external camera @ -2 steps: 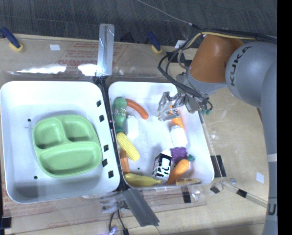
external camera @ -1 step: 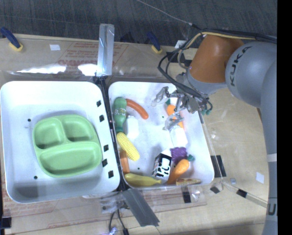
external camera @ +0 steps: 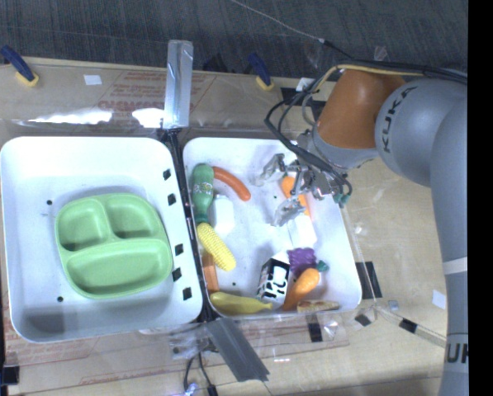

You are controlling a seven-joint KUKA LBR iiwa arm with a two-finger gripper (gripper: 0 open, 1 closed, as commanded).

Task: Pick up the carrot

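Banana (external camera: 239,304), yellow, lies along the front wall of the right bin (external camera: 345,246), nearest the camera. Just beside it, toward the bin's front right corner: a black-and-white carton (external camera: 272,280), a purple eggplant-like toy (external camera: 304,259) and an orange fruit-shaped piece (external camera: 305,283), all packed close together. A thin brownish item (external camera: 317,306) rests against the front wall at that corner; too small to identify.

Along the right bin's left wall: a green cucumber-like piece (external camera: 201,190) toward the back, a corn cob (external camera: 215,246) at mid-length, and an orange stick-shaped item (external camera: 209,272) nearer the front. A sausage-shaped orange-red toy (external camera: 231,183) lies near the back left corner, touching the green piece.

Gripper (external camera: 286,190) sits low over the right bin's back right area, fingers spread apart. The carrot (external camera: 294,190), orange, shows between the fingers, lying close to the bin's right wall; whether the fingers touch it cannot be told.

Left bin (external camera: 15,221) holds a green divided plate (external camera: 114,243), roughly centred.

Arm (external camera: 411,130) enters over the bench's right edge, orange band (external camera: 349,110) above the bin's back right corner.
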